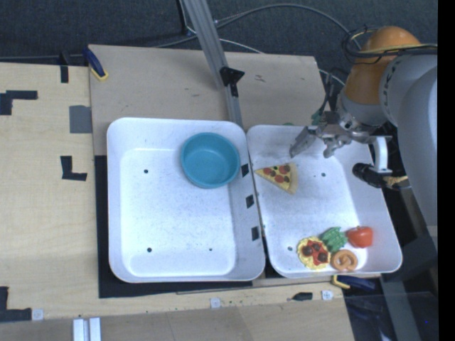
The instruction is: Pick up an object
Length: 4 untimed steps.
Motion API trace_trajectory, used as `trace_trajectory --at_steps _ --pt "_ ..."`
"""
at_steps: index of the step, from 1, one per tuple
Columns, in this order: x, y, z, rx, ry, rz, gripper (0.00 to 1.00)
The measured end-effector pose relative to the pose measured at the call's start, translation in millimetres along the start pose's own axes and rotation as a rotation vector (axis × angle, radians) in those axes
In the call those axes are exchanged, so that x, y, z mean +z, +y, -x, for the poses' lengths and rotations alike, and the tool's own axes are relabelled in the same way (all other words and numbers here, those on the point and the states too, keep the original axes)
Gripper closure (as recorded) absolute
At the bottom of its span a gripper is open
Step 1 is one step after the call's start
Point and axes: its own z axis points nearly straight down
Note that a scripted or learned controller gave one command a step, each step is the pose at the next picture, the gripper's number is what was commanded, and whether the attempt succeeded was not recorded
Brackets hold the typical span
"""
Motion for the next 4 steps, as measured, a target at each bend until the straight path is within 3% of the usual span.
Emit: trace_trajectory --at_steps 1,4 --pt "-12 1 0 -0.001 -0.001 0.004 1.0" --pt "-162 5 -6 0.0 -0.001 0.007 1.0"
